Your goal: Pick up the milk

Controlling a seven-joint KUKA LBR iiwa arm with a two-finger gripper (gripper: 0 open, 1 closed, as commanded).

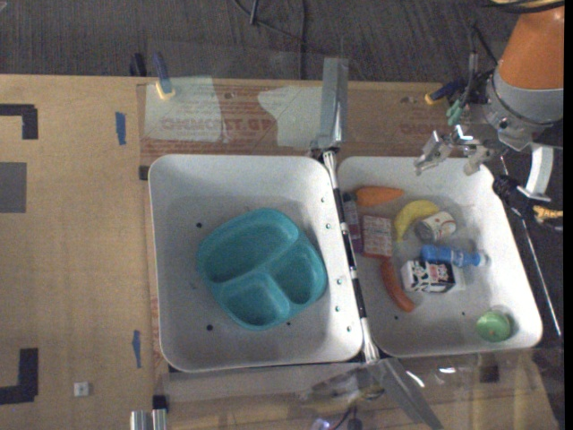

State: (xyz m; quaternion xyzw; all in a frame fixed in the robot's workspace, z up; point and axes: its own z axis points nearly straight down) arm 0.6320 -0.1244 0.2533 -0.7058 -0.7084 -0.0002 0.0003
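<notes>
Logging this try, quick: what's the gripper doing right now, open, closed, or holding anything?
Gripper: open and holding nothing, above the far edge of the right bin; the milk lies untouched in that bin.

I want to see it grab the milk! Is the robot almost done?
Not yet. The milk carton lies in the right bin among the toy food, touching the blue bottle, so nothing is done. The gripper hangs open over the bin's far edge, holding nothing. It must move to the carton, close on it and lift.
</notes>
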